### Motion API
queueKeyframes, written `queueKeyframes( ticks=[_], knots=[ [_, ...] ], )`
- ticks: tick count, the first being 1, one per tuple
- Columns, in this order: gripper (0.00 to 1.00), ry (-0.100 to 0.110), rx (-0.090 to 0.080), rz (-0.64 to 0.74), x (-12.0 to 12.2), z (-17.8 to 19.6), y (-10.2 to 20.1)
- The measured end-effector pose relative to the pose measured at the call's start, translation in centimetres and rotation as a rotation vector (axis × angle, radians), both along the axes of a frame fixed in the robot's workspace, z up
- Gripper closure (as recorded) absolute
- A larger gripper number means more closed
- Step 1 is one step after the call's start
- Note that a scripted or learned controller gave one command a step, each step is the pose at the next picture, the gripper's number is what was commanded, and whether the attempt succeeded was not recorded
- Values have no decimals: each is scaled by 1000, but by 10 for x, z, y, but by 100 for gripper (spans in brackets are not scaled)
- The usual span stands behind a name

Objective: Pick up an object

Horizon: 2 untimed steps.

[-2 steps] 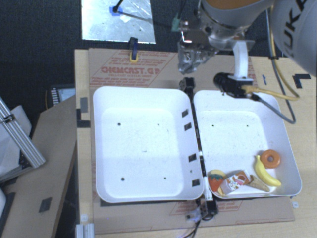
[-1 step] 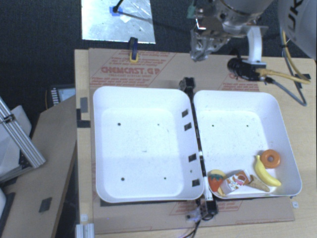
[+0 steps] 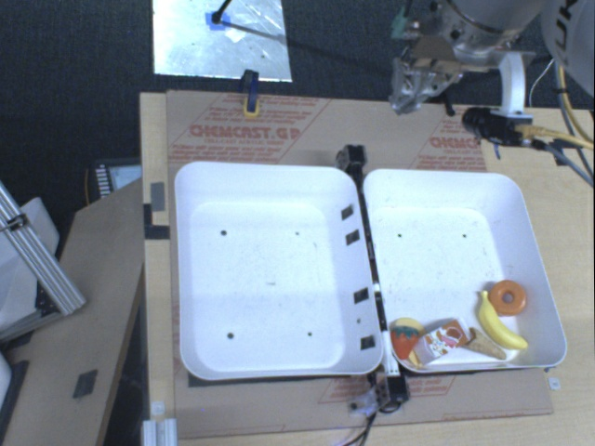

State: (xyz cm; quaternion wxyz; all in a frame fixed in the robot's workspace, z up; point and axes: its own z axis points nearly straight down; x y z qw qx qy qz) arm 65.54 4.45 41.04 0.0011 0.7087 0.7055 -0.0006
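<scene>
We see the bench (image 3: pixel 121 249) carrying a brown cardboard sheet (image 3: pixel 279 124) printed with red lettering, and on it two shallow white bins side by side. The left bin (image 3: pixel 191 249) lies toward the bench's left edge. The right bin (image 3: pixel 446 193) sits just beside it, the two touching along a black hinged strip (image 3: pixel 364 249) between them.

The KUKA arm (image 3: pixel 488 3) comes in at the bench's far right corner, its grey body with the orange band at the top of the view. It is held high, beyond the far edge of the right bin and well apart from everything in it. The wrist points downward, and the gripper (image 3: pixel 414 86) hangs over the cardboard near the bench's far edge; we cannot tell how it is set.

A square metal plate (image 3: pixel 223 26) lies past the bench's far edge.

The small items all crowd the near right corner of the right bin. A yellow banana (image 3: pixel 500 328) lies curved along the near wall. An orange ring-shaped toy (image 3: pixel 508 296) sits just beside the banana's upper end. A red and white packet (image 3: pixel 440 342) lies to the banana's left, and a round orange and yellow toy (image 3: pixel 406 334) sits at the near left corner of this bin, touching the packet.
</scene>
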Motion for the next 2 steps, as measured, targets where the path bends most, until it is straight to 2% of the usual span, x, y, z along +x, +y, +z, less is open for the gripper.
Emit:
queueKeyframes(
  ticks=[1, 2],
  knots=[
    [100, -4, 1, 3, 14, 17, -27],
    [100, -4, 2, 4, 13, 45, -46]
  ],
)
